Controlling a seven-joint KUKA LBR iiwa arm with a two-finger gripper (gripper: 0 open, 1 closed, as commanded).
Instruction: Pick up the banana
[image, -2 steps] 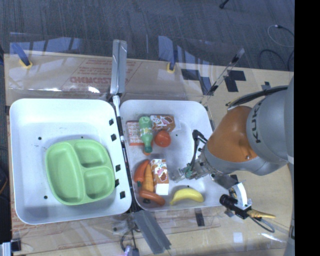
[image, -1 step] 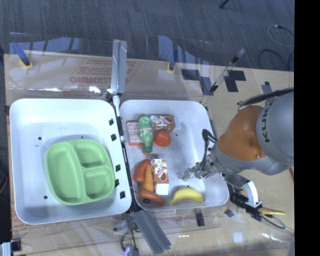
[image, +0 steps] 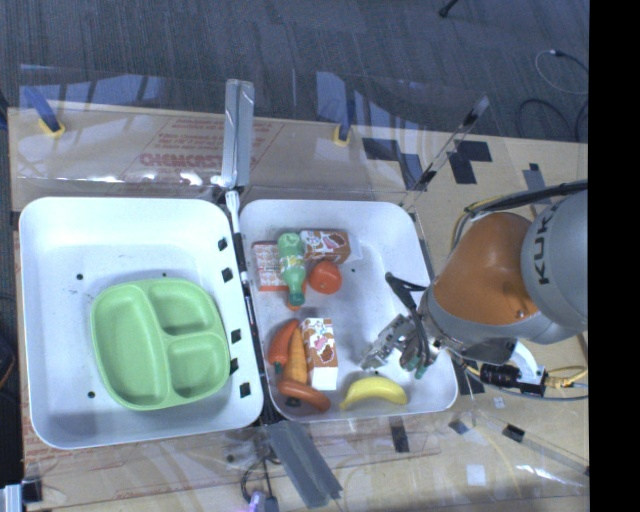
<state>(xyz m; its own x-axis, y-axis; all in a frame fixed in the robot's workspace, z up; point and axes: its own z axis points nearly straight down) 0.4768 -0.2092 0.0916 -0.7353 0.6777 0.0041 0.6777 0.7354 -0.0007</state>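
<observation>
two shallow white bins sit side by side on a bench wrapped in clear plastic, with dark floor beyond the far edge. left bin (image: 45, 330) holds a green divided tray (image: 160, 342). right bin (image: 425, 250) holds the clutter: a green bottle (image: 292, 268), an orange-red round fruit (image: 325, 277), a small printed carton (image: 320, 352), a carrot (image: 293, 350) by the left wall. banana (image: 375, 392) lies flat at the near right corner of that bin, apart from the carton.

gripper (image: 398, 345) hangs just above and a little far of the banana, nothing between its fingers; whether they are spread or pressed together i cannot tell. this looks like the approach step. next move likely calls for shifting slightly nearer, then dropping straight down over the fruit's middle.
</observation>
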